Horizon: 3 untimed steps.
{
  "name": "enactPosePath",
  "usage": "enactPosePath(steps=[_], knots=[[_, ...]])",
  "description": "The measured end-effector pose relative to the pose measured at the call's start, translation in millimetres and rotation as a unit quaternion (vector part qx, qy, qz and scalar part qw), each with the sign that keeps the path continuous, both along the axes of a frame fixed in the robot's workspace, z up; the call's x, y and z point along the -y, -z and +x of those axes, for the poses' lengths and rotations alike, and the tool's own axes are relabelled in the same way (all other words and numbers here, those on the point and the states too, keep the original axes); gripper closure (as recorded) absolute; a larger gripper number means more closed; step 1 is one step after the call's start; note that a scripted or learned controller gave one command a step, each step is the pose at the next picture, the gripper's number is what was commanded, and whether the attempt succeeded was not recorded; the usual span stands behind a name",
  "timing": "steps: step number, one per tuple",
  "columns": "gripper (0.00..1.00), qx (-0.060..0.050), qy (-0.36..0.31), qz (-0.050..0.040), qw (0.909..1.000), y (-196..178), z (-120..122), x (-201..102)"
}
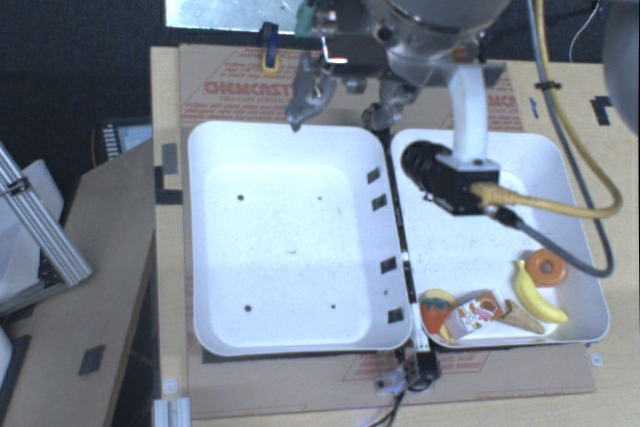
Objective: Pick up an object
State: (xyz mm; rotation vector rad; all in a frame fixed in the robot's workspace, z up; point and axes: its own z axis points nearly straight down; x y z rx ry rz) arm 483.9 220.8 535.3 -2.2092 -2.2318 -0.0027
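Camera view is showing my tool (345, 110) hanging wide open, gripping nothing, above the far rims where the two bins meet. I am risking a miss: the banana (537, 296), orange round piece (546, 267) and snack packet (472, 313) are huddling in the right bin (560, 160), well away toward its near corner, and crowding could spoil a grasp. Left bin (215, 215) is lying below my left finger (308, 107).
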Motion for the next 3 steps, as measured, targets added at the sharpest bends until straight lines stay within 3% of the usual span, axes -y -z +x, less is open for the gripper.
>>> enactPosePath(steps=[1, 2, 3], knots=[[0.0, -0.006, 0.004, -0.0038, 1.0, 148, 2, -9], [0.0, -0.005, 0.011, -0.0041, 0.9999, 245, 2, 109], [0.0, 0.0, 0.006, -0.0011, 1.0, 248, 5, 136]])
